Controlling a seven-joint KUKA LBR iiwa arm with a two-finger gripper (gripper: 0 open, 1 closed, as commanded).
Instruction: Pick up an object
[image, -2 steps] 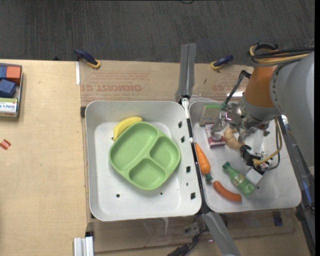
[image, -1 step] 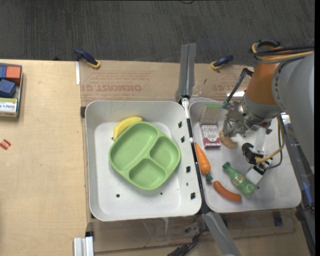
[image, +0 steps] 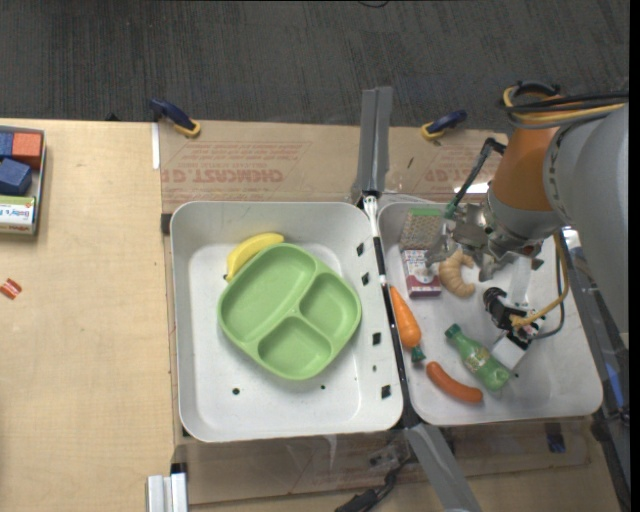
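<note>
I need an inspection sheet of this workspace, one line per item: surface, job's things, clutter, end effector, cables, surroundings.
Surface: wooden bench bearing left bin and right bin.
Job's things: green divided plate over banana in left bin; carrot, croissant, green bottle, sausage, small box in right bin.
Clutter: box of blocks on bench.
End effector: end effector low over croissant.
Cables: cable beside wrist.
Surroundings: dark floor; two clamps.

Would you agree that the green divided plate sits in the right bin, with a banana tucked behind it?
Not quite: the camera view shows the green divided plate in the left bin, not the right one. The banana is indeed tucked behind it.
</note>
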